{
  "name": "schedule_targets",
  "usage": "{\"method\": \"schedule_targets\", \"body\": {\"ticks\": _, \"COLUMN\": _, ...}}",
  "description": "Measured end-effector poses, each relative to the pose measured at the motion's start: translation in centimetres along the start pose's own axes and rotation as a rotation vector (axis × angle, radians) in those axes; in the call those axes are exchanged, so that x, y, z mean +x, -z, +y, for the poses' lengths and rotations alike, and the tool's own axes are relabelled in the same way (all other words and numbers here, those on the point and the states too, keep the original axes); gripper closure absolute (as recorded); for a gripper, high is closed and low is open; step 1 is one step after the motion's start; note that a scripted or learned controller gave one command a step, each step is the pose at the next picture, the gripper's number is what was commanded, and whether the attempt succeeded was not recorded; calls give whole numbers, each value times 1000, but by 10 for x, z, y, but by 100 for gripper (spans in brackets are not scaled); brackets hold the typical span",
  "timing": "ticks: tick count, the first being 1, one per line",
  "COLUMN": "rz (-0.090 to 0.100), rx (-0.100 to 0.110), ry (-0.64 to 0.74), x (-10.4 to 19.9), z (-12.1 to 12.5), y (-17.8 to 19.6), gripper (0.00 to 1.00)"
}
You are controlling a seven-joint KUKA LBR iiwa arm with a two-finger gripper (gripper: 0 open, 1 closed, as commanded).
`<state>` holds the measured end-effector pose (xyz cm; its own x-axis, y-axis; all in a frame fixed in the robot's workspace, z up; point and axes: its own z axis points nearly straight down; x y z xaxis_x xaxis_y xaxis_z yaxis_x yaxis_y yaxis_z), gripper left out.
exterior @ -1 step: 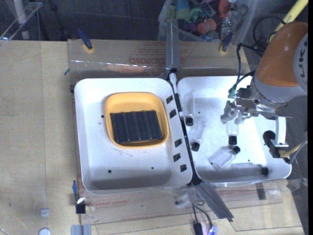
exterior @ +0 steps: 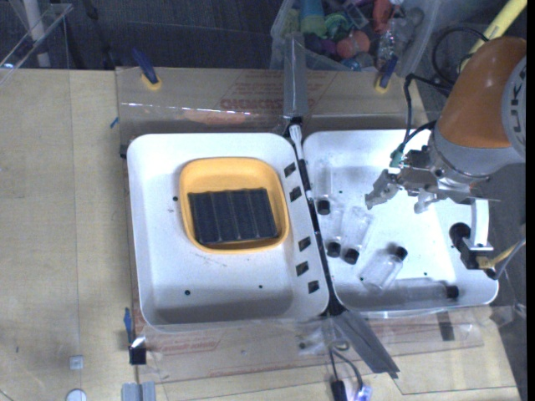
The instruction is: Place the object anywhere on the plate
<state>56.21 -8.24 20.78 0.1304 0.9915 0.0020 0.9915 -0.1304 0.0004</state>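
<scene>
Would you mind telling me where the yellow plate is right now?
In the camera view the yellow plate sits in the left bin, toward its middle and back, with a dark ridged block lying on it; the divider runs to its right.

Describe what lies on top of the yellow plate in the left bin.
A dark ribbed rectangular object lies flat on the yellow plate, covering most of its middle. The plate surface beneath it is hidden.

A pale wooden bench (exterior: 58, 224) fills the view from nine to six o'clock. At one o'clock stands a clear tub of coloured toys (exterior: 355, 15); at eleven o'clock, a dark backdrop (exterior: 167, 15).
</scene>
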Motion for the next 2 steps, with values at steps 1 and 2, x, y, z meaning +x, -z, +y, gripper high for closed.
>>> {"method": "schedule_targets", "body": {"ticks": 1, "rz": -3, "rx": 0, "ry": 37, "x": -34, "z": 44, "y": 19, "gripper": 0}}
{"method": "schedule_targets", "body": {"ticks": 2, "rz": -5, "rx": -3, "ry": 272, "x": -106, "z": 71, "y": 26, "gripper": 0}}
